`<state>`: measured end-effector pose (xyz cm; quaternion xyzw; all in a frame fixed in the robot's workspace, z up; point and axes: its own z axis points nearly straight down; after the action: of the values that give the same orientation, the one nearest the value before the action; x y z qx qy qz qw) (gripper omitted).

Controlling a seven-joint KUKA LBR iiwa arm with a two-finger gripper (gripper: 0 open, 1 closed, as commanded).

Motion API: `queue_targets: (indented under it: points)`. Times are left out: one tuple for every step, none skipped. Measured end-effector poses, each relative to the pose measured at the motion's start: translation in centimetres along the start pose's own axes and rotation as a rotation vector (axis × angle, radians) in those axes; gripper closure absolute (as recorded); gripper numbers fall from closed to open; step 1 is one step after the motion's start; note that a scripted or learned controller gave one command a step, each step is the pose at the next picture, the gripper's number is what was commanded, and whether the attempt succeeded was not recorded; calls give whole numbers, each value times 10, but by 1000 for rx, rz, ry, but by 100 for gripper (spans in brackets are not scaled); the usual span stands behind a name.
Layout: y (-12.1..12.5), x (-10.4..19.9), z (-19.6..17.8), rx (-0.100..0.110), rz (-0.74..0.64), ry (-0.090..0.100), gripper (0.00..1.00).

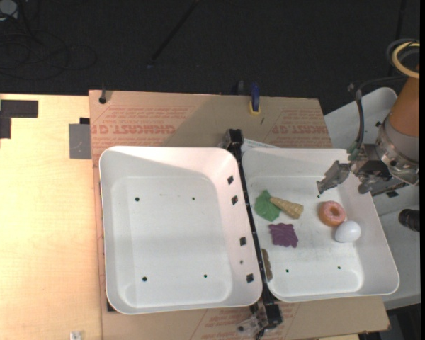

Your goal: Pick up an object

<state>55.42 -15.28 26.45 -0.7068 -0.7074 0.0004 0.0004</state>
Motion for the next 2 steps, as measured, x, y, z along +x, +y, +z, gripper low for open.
queue_targets:
  points:
    - [47,-5,159,-15,1,-4,0]
    - [57,38,173,-8,-1,-1,0]
